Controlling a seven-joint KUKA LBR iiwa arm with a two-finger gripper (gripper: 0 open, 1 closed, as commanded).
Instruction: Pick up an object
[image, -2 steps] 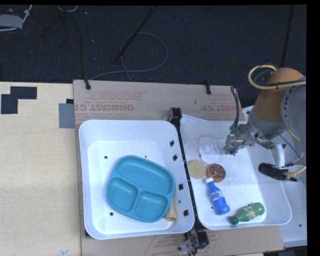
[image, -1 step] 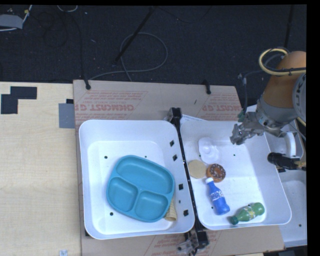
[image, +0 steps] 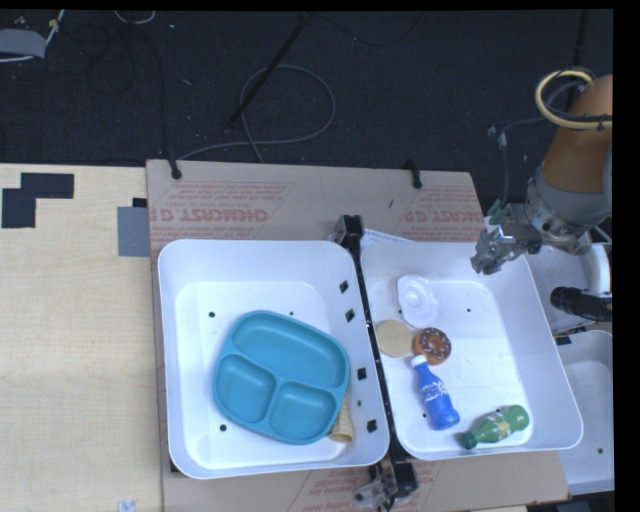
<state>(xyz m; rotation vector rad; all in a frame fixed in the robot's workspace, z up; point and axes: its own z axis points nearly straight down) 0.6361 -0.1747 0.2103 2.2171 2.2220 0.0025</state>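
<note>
The right bin (image: 520, 300) holds a white cup-like item (image: 417, 296), a tan round piece (image: 393, 338), a chocolate donut with sprinkles (image: 432, 345), a blue bottle (image: 435, 392) and a green bottle (image: 495, 426). My gripper (image: 489, 253) hangs over the far right corner of that bin, above its rim and well away from the objects. Nothing shows between its fingers.
In the left bin (image: 190, 270) lies a blue divided plate (image: 281, 376) with a tan waffle cone (image: 342, 423) at its near right edge. A black divider (image: 362, 330) separates the two bins. Cardboard lies under the bins, and cables run over the dark floor behind.
</note>
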